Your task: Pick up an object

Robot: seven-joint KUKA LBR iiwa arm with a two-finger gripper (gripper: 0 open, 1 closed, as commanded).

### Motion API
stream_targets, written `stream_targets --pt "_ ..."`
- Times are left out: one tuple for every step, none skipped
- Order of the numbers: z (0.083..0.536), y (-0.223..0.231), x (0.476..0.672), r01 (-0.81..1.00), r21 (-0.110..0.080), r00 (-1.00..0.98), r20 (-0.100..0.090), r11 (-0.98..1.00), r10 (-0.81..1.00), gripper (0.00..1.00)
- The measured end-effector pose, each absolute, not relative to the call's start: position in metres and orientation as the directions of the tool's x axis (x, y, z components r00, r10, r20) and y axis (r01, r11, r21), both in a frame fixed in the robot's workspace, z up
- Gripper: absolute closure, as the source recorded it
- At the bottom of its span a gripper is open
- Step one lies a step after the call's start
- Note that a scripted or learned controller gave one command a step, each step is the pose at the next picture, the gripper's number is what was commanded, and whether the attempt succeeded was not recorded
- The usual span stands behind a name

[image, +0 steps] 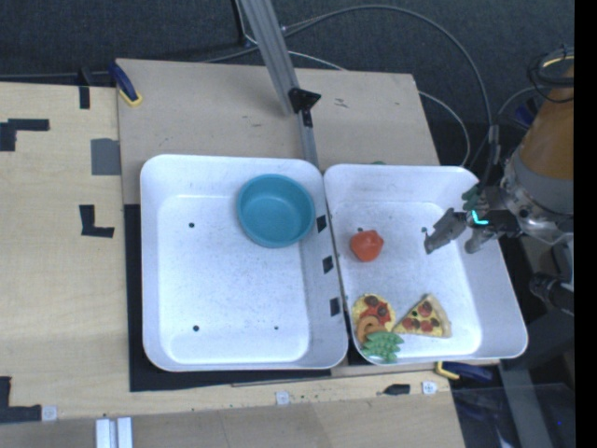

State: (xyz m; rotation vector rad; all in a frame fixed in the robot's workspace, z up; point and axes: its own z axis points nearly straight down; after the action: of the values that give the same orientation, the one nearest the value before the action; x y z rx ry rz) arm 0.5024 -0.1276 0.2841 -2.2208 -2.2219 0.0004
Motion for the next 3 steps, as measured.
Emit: stream_targets --pt "0.284 -0.128 0.502 1.0 0.0 0.0 0.0 0.0 1.0 0.0" --pt "0.24 -0.122 0.505 1.0 -0.004 -0.001 0.001 0.001 1.0 0.0" --pt "0.193 -0.116 0.498 1.0 -0.005 -0.001 0.001 0.001 1.0 0.0"
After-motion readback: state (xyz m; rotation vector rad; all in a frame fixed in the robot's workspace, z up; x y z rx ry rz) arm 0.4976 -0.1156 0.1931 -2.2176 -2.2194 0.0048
